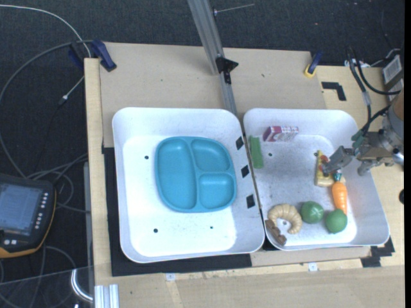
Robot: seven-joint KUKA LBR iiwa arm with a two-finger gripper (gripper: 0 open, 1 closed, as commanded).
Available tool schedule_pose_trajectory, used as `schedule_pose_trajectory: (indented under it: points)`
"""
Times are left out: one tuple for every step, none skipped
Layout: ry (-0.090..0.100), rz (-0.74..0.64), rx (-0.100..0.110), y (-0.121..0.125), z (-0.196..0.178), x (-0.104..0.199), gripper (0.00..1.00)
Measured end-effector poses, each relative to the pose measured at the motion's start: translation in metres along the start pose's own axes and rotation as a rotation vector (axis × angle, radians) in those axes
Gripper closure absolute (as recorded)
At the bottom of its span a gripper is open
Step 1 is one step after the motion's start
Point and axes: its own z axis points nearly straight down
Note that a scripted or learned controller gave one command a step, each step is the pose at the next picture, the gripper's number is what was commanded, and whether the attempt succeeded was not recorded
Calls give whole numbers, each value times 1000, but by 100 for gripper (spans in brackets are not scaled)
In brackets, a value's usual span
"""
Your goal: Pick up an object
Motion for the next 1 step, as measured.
schedule_pose_trajectory:
  points:
    - [0, 1, -1, 0, 0, 0, 0]
